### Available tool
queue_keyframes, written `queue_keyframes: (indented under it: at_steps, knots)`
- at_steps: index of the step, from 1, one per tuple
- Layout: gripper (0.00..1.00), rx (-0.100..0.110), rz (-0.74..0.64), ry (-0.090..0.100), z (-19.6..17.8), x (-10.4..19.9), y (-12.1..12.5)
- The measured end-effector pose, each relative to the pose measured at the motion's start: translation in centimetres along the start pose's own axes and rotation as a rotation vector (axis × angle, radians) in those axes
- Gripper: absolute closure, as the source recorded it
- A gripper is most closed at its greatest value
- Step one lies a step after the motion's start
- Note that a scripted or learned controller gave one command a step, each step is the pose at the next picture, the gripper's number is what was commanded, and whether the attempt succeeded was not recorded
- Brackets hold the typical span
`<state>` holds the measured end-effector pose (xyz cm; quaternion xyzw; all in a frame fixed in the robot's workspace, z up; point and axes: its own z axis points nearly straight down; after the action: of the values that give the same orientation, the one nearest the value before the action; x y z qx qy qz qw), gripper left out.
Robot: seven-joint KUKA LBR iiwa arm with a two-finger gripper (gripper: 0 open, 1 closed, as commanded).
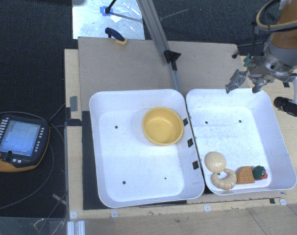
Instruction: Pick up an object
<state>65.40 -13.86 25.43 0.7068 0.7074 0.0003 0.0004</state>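
Grey and orange, the arm [285, 18] reached in at the upper right, its wrist bent downward above the far rim of the right bin [281, 146]. The gripper [246, 82] hung over that rim with its two fingers spread apart and nothing between them. Objects to pick lay well apart from it, clustered in the near corner of the right bin: a pale egg-shaped piece [215, 161] touching a cream ring [224, 179], and beside the ring an orange block [245, 175] with a small green and red item [259, 172] against it. A yellow bowl [162, 126] sat upright in the left bin [109, 180], toward its far right part. Both bins rested on a tan bench [138, 62] over dark carpet. A control pendant [17, 141] with a lit screen lay at the left; its writing was too small to read.
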Motion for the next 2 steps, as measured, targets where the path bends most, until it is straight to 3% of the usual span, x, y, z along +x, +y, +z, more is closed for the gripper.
queue_keyframes:
  at_steps: [2]
  knots:
    - [0.0,0.005,0.0,0.001,12.5,0.2,0.2]
